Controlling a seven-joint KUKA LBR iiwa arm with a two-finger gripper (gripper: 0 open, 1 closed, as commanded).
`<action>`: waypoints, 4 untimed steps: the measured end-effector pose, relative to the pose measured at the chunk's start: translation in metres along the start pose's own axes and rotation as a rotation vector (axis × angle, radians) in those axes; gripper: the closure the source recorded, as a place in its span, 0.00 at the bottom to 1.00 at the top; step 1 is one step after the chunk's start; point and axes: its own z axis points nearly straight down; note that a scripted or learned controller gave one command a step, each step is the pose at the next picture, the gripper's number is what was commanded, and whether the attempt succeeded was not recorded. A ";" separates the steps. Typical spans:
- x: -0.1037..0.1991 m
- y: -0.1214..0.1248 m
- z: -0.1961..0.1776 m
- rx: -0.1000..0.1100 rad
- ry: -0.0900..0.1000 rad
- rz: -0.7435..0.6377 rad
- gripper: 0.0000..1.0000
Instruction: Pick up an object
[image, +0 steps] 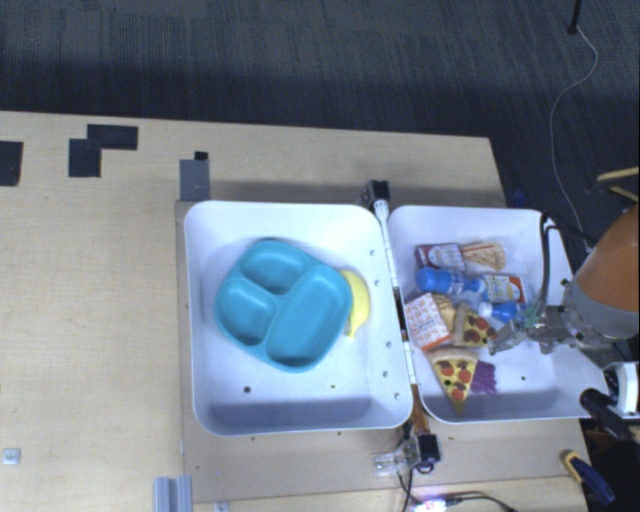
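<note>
The right bin (520, 400) holds a heap of small things: a toy pizza slice (456, 374), a purple piece (484, 377), a blue bottle (448, 283), a red-and-white packet (426, 320) and a packet (466, 256) at the far side. My gripper (506, 337) reaches in from the right, low over the bin, its tip by the right edge of the heap, just above the purple piece. Nothing shows as lifted.
The left bin (230, 400) holds a blue divided plate (282, 303) with a yellow banana-like piece (357, 303) tucked under its right edge. A ridge (394, 300) divides the bins. The arm's orange band (612, 264) hangs over the right bin's right wall.
</note>
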 end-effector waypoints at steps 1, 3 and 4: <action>0.000 0.001 -0.009 -0.001 0.001 -0.001 1.00; 0.000 0.002 -0.018 -0.002 0.001 -0.003 1.00; 0.000 0.002 -0.018 -0.002 0.001 -0.002 0.00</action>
